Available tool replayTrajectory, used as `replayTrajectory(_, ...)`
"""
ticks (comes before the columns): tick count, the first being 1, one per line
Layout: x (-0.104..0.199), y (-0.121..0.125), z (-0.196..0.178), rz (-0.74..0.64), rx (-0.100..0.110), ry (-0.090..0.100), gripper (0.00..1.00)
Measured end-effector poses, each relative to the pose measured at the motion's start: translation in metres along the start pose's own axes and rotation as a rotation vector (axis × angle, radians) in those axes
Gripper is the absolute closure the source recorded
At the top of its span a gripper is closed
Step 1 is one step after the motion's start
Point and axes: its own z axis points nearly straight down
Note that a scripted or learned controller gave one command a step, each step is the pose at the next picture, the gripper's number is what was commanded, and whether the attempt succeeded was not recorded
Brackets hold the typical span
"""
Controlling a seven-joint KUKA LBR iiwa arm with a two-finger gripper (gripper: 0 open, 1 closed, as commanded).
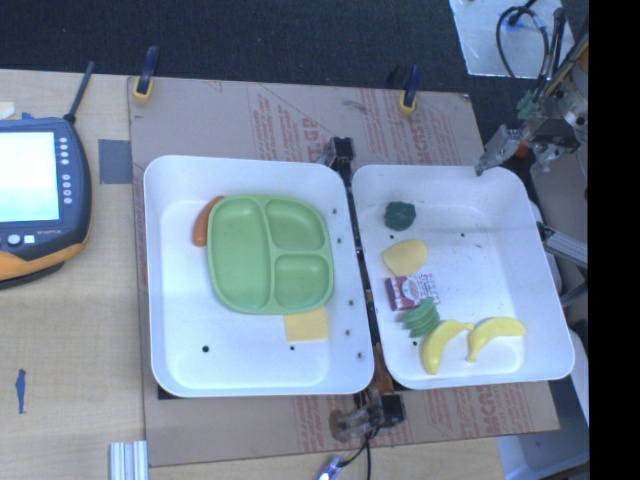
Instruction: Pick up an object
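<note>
From the overhead camera I see the end effector (497, 154) hovering just past the far right corner of the right bin (520, 268); I cannot tell how it is set. Inside that bin, a dark green lump (400, 215) lies toward the far left, a yellow piece (405, 257) just nearer, then a red packet (412, 290), a green slice (421, 317) and two bananas (470, 340) along the near side.

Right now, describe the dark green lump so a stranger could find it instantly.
Start at the right bin of the two white ones. Look to its upper left corner, near the divider: the dark green lump sits there alone, above the pale yellow piece. It is the only dark, rounded, teal-green item there.
</note>
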Motion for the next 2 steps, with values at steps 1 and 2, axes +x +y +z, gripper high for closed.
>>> replayTrajectory(1,0.072,0.000,0.096,-0.002,0.002,0.000,0.00)
replayTrajectory(2,0.087,-0.039,0.180,0.000,0.002,-0.001,0.00)
